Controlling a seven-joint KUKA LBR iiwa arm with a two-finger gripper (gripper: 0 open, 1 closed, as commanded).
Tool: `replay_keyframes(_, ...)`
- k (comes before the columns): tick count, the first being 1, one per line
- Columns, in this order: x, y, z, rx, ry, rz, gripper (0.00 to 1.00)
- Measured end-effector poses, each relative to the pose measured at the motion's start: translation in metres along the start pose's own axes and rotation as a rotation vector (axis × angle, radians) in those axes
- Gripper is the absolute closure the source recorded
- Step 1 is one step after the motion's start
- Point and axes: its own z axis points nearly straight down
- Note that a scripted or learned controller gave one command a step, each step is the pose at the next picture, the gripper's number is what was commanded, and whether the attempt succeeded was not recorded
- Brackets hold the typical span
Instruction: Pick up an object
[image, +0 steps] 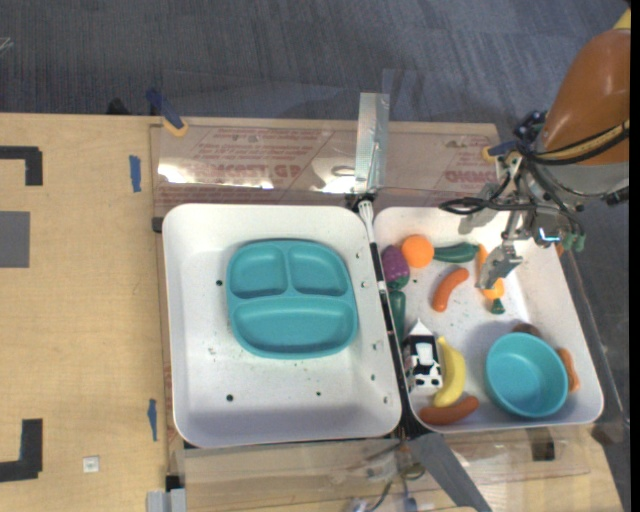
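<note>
Small carrot (493, 288) beneath pincer (503, 262)

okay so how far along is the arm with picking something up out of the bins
Done: the arm has reached into the right bin, and its gripper sits low over a small carrot. In hand: nothing visibly gripped; I can't tell how the jaws stand. Left: gripping and lifting. The orange ball, banana and teal bowl lie in the bin.

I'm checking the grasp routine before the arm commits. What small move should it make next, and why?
Probably lower straight down a little. The gripper hangs in the right bin above a small carrot, with nothing seen between its fingers. The sausage lies apart to the left.
</note>
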Motion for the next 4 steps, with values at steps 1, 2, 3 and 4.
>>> replay_keyframes(1,0.017,-0.009,0.132,0.0,-0.004,0.171,0.0)
replay_keyframes(2,0.0,0.014,0.14,0.0,-0.007,0.326,0.0)
replay_keyframes(3,0.019,-0.006,0.14,-0.002,-0.004,0.492,0.0)
replay_keyframes(4,0.033,0.013,0.14,-0.001,-0.006,0.676,0.0)
